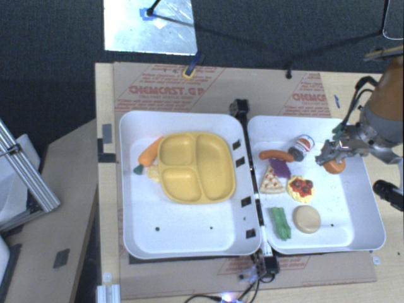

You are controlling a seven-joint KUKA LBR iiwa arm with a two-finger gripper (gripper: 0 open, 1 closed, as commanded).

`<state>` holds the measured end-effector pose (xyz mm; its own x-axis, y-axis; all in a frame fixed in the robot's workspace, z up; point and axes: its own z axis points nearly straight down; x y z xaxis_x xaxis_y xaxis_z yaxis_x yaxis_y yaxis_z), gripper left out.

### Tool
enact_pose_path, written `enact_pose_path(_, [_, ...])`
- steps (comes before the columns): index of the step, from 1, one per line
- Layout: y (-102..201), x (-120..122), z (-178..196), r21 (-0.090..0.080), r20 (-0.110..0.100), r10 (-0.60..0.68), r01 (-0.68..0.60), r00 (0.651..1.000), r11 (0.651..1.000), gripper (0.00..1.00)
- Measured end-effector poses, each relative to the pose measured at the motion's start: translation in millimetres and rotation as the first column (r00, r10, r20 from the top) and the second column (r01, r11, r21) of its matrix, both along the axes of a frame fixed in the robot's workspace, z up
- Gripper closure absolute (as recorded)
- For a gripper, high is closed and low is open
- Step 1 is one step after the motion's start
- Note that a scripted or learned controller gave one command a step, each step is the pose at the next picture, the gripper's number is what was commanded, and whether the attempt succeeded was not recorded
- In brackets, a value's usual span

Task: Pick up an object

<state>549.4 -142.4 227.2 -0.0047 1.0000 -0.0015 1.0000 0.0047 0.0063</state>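
The gripper (334, 154) is over the right bin (363, 226), near its far right side. An orange thing (335, 166) sits right under its tips, but I cannot tell if the tips are shut on it. Close by to the left are a can (301, 147) and a hot dog (276, 155). A yellow tray (192, 167) lies in the left bin (139, 226).

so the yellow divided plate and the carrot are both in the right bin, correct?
No. The camera view shows the yellow divided plate and the carrot in the left bin; the carrot lies against the plate's left rim. The right bin holds the other toy foods.
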Motion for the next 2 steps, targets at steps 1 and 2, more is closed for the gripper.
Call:
enact_pose_path(1, [51.6, 5.0, -1.4, 0.004, -0.005, 0.005, -0.005, 1.000, 1.000, 1.00])
enact_pose_path(2, [101.3, -10.6, 5.1, 0.004, -0.005, 0.005, -0.005, 1.000, 1.000, 1.00])
